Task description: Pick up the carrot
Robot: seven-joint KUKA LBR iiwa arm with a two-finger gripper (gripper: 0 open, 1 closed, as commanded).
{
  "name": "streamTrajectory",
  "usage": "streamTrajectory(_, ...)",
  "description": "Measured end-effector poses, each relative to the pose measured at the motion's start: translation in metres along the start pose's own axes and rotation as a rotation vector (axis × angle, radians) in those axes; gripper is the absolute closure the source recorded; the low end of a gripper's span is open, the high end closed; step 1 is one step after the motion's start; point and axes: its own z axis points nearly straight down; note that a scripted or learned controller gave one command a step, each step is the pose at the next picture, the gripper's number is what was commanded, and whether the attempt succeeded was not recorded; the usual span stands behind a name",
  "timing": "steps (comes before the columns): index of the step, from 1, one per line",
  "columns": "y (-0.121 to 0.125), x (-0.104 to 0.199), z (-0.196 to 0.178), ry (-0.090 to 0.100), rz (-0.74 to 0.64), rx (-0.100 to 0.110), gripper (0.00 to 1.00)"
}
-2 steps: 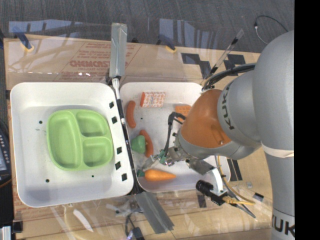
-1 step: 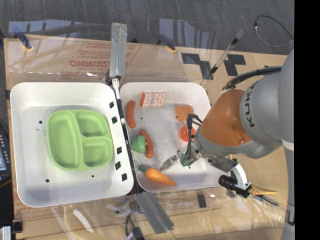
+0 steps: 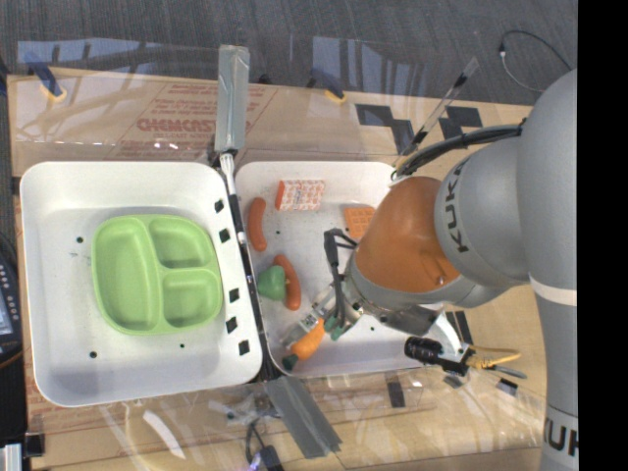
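Carrot [image 3: 308,342] near the front-left corner of the right bin [image 3: 378,361], right at the tip of the gripper [image 3: 329,324]. Cannot tell whether clamped on it. Hot dog [image 3: 257,223] and another sausage [image 3: 288,281] along the left wall, green pepper [image 3: 272,283] alongside. Green divided tray [image 3: 157,273] mid left bin [image 3: 49,263].
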Motion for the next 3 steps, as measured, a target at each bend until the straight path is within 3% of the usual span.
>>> streamTrajectory(1,-0.0264,-0.033,-0.0014,-0.003,0.38,-0.001,0.0)
streamTrajectory(2,-0.0261,-0.0337,-0.009,-0.001,0.378,0.001,1.0)
streamTrajectory(3,-0.0263,-0.0337,-0.009,-0.001,0.378,0.001,0.0)
